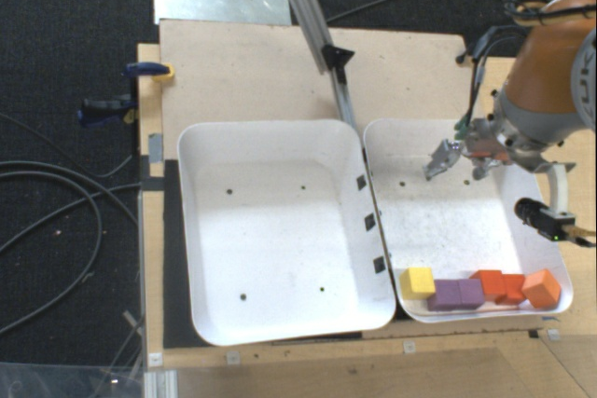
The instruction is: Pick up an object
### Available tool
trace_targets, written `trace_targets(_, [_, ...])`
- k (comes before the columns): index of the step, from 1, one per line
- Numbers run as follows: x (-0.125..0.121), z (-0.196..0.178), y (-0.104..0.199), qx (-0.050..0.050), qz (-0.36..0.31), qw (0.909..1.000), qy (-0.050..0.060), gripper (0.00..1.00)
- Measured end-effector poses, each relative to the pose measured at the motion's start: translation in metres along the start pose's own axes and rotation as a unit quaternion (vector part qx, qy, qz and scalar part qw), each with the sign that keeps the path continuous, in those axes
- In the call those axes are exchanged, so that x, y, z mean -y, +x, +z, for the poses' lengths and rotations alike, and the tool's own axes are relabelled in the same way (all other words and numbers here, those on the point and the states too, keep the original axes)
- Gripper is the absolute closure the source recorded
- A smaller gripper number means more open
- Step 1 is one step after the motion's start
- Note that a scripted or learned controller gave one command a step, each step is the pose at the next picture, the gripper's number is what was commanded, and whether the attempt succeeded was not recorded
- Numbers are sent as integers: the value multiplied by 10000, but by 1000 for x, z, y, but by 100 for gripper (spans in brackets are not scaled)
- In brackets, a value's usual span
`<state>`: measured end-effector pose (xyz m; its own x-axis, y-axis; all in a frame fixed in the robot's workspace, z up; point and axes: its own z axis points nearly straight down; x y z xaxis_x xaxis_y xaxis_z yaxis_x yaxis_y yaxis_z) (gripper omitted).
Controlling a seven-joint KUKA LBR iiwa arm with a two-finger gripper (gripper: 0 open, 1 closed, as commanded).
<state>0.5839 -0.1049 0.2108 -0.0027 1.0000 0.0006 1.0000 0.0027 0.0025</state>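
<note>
Tool (442, 159) over far part of right bin (410, 200), grip state indiscernible, blocks well apart along near rim: yellow cube (417, 281), purple block (455, 294), red block (498, 285), orange cube (541, 289), matte, left bin (201, 200) smooth white plastic, tabletop (242, 75) fibreboard.

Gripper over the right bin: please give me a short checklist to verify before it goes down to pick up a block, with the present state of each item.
1. Blocks present in the right bin: ok, a yellow block, purple block, red block and orange block lie along its near edge.
2. Gripper above a block: not ok, it hangs over bare floor at the far side.
3. Block in the gripper: not ok, none.
4. Blocks apart enough to grasp: not ok, they lie tightly in a row.
5. Finger opening: cannot tell.
</note>
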Motion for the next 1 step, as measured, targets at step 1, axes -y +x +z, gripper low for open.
trace_targets(1, [-16, -91, -76, 38, 29, 10000, -49, 0])
